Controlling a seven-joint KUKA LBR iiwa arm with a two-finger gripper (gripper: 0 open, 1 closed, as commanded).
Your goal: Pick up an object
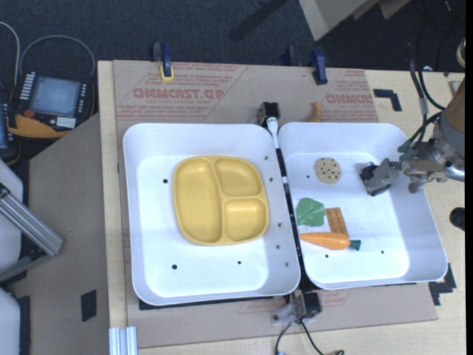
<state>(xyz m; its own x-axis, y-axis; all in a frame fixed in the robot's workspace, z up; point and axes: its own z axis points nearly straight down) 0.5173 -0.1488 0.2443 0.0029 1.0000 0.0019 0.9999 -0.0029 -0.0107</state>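
Four small things lie in the right bin (414, 268), and any of them would serve as your object: a round cookie (327, 170) toward the far side, and a cluster nearer the front made of a green leaf piece (310, 212), a tan block (337, 220) and an orange carrot (326, 240). The hand (375, 179) sits over the right bin's far right part, reaching in from the right, and nothing is between its fingers. How wide those fingers stand you cannot tell from here; they read as one dark grey lump.

The cookie is your nearest candidate. It lies just to the left of the hand, at about the same depth in the bin, lying flat with clear white floor all round it. The carrot lies left and nearer to you than the hand, its long axis running left to right, its green-tipped end pointing right. The tan block touches or overlaps both the leaf and the carrot; which lies on top is hard to make out.

The yellow divided plate (220, 199) sits in the left bin (148, 272), well apart from the hand. How high the hand hangs above the bin floor is not readable at this slant.
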